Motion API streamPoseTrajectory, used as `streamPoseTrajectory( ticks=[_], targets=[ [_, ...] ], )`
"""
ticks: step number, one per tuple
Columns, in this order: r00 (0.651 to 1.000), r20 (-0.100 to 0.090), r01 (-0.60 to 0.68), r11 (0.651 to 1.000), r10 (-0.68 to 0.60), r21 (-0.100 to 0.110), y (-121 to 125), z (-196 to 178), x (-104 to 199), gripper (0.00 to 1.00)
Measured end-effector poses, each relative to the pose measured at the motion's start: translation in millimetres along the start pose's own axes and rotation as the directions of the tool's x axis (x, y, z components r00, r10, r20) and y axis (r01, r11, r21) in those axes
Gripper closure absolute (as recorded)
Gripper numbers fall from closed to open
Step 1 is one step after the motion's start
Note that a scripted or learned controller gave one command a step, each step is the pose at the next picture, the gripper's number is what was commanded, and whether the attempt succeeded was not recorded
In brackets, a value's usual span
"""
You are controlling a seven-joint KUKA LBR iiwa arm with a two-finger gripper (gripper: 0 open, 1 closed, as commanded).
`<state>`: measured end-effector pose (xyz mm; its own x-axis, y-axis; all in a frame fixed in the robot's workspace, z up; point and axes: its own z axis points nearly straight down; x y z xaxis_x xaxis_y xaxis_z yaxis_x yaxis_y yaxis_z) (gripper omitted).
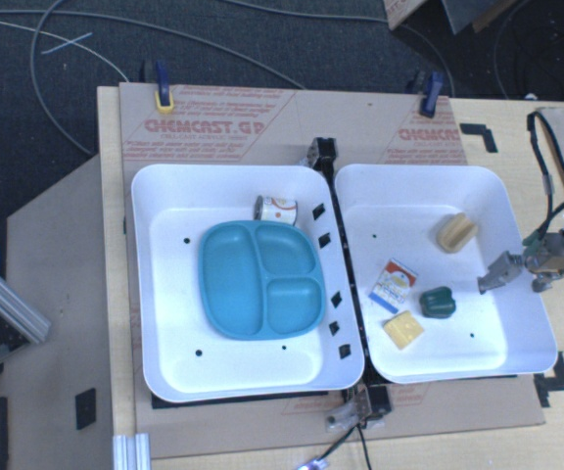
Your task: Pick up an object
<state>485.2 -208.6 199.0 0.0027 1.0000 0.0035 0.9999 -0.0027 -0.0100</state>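
Bench [213,125] printed "CHEMCAST GP", small carton [393,286], label illegible

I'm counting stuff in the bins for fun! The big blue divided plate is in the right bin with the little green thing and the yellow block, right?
Not quite. The camera view shows the blue divided plate in the left bin, beside a small cup. The little green thing and the yellow block are indeed in the right bin.

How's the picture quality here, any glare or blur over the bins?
Camera view: even, soft lighting with faint shadows; the white bins look bright but not blown out; the blue divided plate is sharp; the gripper at the right bin's edge is slightly soft, its details hard to resolve.
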Motion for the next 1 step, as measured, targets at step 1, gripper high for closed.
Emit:
streamPoseTrajectory(
  ticks=[1],
  targets=[
    [1.0, 0.003, 0.003, 1.0, -0.003, -0.009, 2.5, -4.0, 0.2, 0.0]
  ],
)
